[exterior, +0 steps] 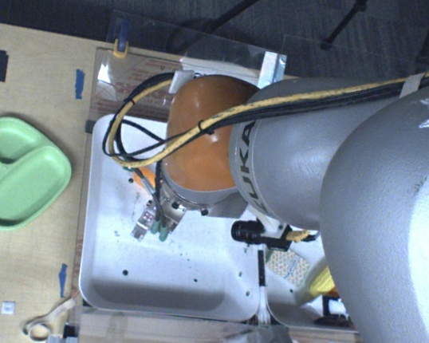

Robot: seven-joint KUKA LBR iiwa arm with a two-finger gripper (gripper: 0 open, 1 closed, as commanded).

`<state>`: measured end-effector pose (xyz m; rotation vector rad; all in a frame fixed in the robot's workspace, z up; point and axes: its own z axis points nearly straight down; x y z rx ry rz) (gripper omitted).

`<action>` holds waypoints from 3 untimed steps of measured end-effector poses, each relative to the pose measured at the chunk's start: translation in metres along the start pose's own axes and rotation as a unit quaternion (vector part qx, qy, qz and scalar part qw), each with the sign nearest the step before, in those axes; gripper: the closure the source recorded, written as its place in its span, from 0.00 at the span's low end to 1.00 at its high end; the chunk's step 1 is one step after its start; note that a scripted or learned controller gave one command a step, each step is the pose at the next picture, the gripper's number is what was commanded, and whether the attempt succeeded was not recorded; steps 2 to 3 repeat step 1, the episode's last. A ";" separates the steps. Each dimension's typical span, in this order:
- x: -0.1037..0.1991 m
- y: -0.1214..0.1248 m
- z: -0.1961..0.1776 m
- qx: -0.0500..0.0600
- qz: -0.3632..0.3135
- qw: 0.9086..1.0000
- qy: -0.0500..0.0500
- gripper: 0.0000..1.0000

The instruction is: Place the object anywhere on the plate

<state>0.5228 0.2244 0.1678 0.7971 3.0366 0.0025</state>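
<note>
1. Down in the left white bin (181, 282), my claw (153, 226) hangs just above the floor, pointing toward the lower left; whether it is apart or together I cannot tell.
2. Just up and left of the claw, close against my wrist, a small orange thing (143, 181) shows on the bin floor; what it is I cannot tell, nor whether it is the object I am meant to move.
3. Above the claw sits my orange band (204, 137), with black and yellow cables (137, 126) looping out to its left.
4. Well apart, outside the bin on the wooden bench (46, 59), lies the green divided plate (11, 172), with three compartments.
</note>
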 end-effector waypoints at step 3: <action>-0.001 0.001 -0.010 -0.002 0.000 1.000 -0.001 1.00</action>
